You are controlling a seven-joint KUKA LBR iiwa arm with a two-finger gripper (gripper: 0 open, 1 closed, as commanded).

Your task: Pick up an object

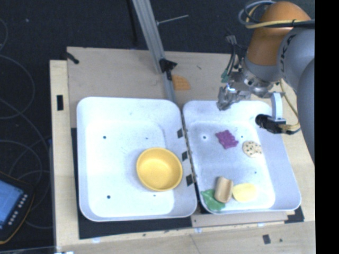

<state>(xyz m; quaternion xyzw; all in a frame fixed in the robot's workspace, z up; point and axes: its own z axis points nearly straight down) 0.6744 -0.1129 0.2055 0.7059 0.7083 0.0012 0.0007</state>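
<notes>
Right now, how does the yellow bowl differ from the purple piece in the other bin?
The yellow bowl is much larger than the purple piece. The bowl is round, hollow and open side up; the purple piece is flat with a lumpy outline. The bowl sits in the left bin, the purple piece in the right bin among other items. Both rest on a white bin floor, apart from the gripper.

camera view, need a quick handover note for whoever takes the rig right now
Pincer: over the far edge of the right bin, nothing seen between its fingers.
Right bin: purple piece and cookie mid-bin; tan cylinder, yellow piece and green piece by the near edge.
Left bin: yellow bowl.
Done: nothing picked up yet.
Left: descend on one object, likely the nearby purple piece, grasp and lift.
</notes>
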